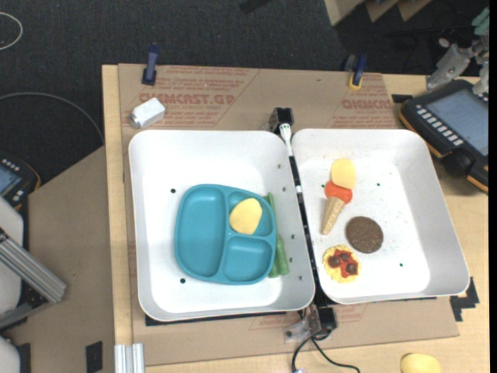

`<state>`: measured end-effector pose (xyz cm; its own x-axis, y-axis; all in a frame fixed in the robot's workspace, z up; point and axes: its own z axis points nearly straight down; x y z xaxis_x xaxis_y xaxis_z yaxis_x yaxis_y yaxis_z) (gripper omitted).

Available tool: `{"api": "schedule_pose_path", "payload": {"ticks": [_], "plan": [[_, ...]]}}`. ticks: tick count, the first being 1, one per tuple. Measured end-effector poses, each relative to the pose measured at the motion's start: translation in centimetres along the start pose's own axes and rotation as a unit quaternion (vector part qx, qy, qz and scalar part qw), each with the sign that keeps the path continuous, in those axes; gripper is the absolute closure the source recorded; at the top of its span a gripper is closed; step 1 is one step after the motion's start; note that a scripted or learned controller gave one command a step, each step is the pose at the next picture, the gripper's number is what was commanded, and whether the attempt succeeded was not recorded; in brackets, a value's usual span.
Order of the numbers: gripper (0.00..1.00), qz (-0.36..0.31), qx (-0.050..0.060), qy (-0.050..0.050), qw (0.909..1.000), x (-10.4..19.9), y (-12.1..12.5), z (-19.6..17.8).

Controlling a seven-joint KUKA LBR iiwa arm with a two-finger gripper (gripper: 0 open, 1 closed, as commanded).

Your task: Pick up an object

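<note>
The left bin (155,177) holds a blue divided plate (210,235) with a yellow lemon-like object (246,217) in its upper right compartment. A green strip (277,243) lies along the plate's right side. In the right bin (419,208) lie a toy ice cream cone (337,193) with a yellow and red scoop, a brown round cookie (364,235) and a small pizza-like piece (342,263) with red spots.
The two bins sit on a cardboard sheet (233,92) with blue clamps (150,65) at the back. A small white block (147,113) lies behind the left bin. A black handheld pendant (450,123) rests at the right. A yellow object (419,362) sits at the bottom right.
</note>
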<state>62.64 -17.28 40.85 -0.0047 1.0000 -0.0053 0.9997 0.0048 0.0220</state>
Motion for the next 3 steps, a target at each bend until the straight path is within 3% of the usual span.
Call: {"api": "schedule_pose_path", "payload": {"ticks": [1, 2, 3], "plan": [[0.00, 0.003, 0.018, 0.005, 0.9998, 1.5, -3.3, 18.3], [0.00, 0.003, 0.007, 0.001, 1.0000, -4.9, 1.7, 22.3], [0.00, 0.000, 0.018, 0.006, 0.9998, 6.1, -8.3, 32.8]]}}
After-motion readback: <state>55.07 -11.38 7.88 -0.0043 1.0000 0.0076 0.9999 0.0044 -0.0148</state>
